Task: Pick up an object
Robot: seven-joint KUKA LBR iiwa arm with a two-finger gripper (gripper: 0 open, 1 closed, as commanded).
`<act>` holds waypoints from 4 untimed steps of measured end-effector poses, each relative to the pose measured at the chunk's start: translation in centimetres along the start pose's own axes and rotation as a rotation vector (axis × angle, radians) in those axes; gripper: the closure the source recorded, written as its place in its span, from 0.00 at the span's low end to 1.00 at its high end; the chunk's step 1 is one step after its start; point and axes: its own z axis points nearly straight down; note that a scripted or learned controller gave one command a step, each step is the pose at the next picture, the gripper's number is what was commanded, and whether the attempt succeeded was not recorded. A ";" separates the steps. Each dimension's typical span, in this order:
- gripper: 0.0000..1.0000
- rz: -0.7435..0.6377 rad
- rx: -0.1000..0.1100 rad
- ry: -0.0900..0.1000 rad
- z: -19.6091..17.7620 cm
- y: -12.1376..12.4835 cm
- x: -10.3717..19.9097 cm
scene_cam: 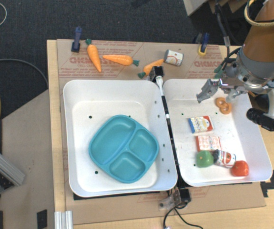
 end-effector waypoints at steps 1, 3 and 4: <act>0.00 -0.005 -0.008 0.001 -7.7 -6.0 5.2; 1.00 -0.002 0.004 0.002 -8.3 -10.5 7.0; 1.00 -0.011 -0.022 0.005 -24.2 -10.0 15.2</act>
